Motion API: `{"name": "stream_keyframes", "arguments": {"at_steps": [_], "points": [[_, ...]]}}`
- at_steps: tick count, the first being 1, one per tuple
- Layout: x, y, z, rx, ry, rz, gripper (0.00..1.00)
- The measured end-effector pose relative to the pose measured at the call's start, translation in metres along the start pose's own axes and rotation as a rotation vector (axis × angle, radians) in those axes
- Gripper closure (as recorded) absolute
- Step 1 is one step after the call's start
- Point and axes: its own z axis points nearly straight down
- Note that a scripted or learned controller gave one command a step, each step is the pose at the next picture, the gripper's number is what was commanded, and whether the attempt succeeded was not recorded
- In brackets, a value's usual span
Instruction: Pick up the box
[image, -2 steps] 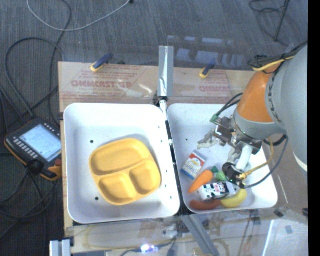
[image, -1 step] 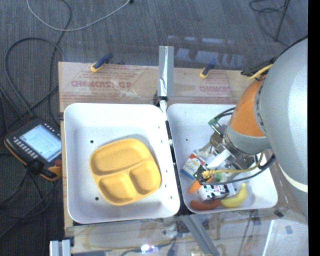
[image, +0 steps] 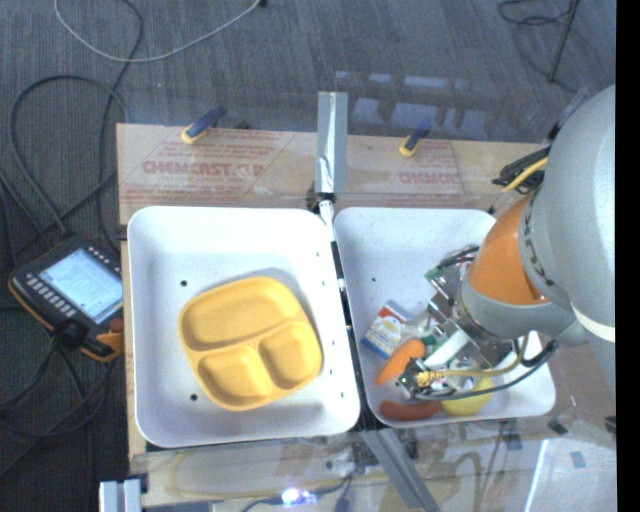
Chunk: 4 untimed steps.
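Observation:
The box (image: 384, 330) is small, with blue, white, red and green print. It lies in the right bin (image: 400, 245) near that bin's left wall. An orange carrot (image: 398, 362) lies against the box's lower right side. My gripper (image: 434, 350) hangs low over the front of the right bin, just right of the box and over the carrot's far end. The orange-banded wrist (image: 505, 270) covers most of the gripper from above. Nothing can be seen held in it.
A red item (image: 408, 408) and a yellow fruit (image: 466, 403) lie at the right bin's front edge. The left bin (image: 160, 260) holds a yellow divided plate (image: 252, 342). A metal divider (image: 328, 150) stands between the bins at the back.

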Motion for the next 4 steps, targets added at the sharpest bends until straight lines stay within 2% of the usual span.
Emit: {"name": "stream_keyframes", "arguments": {"at_steps": [1, 2, 3, 4], "points": [[0.000, 0.000, 0.000, -0.001, 0.000, 0.000, 0.00], [-0.001, 0.002, -0.009, -0.005, -0.003, 0.000, 1.00], [-0.003, 0.010, 0.011, -0.014, 0.004, 0.063, 1.00], [0.025, -0.039, -0.059, -0.001, -0.011, 0.219, 1.00]]}}
